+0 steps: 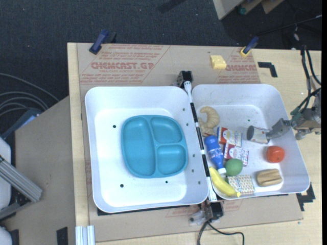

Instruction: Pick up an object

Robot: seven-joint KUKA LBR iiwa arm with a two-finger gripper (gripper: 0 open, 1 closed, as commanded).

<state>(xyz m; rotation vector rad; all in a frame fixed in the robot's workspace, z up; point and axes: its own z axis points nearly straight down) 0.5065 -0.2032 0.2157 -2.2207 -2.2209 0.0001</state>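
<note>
From my remote seat this looks like the approach step: the gripper (280,128) hangs over the far-right side of the right bin (265,93), holding nothing that I can see. Whether it is open or closed I cannot tell from this angle. The nearest candidates are the orange ball (275,154) just beside it and the bread roll (269,177) a little further on. I judge the next move needs a commitment to one of them, centring above it, then a straight descent. On writing: the brown board (127,60) under the bins reads "CHEMCAST G.P" in red, while the red-and-white carton (233,144) has print too small to read.
</note>
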